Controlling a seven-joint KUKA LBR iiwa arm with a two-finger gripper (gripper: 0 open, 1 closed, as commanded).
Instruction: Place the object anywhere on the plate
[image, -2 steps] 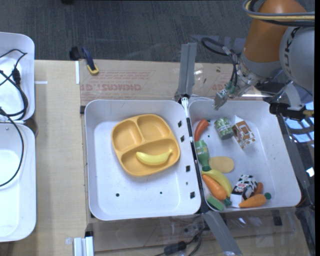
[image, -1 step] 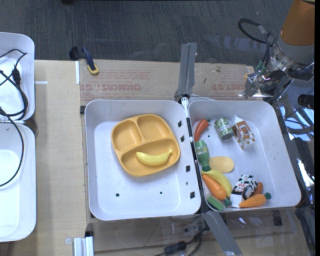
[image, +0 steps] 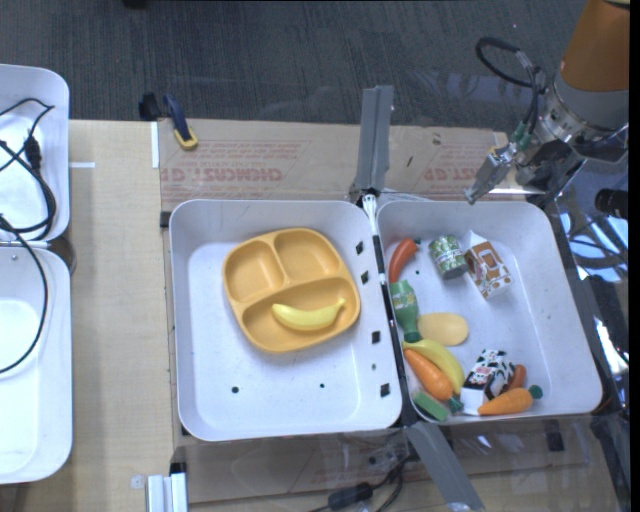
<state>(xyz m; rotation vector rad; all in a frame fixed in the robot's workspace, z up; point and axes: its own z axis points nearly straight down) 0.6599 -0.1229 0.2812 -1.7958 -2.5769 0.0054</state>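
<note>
A yellow divided plate (image: 262, 276) lies in the left bin (image: 200, 380), with a yellow banana (image: 308, 316) resting in its front compartment. My gripper (image: 490, 172) hangs at the top right, above the back edge of the right bin (image: 570, 330), and nothing shows between its fingers. In the right bin lie several toy foods: a red pepper (image: 400, 257), a green bottle (image: 405, 308), a can (image: 448, 255), a brown and white carton (image: 488, 268), a yellow lemon-like piece (image: 444, 328), a banana (image: 440, 360), carrots (image: 505, 401) and a black and white cow-print item (image: 486, 370).
A grey divider post (image: 375, 135) rises between the bins at the back. White equipment with black cables (image: 25, 200) sits at the far left. Cardboard (image: 260, 160) covers the bench behind the bins.
</note>
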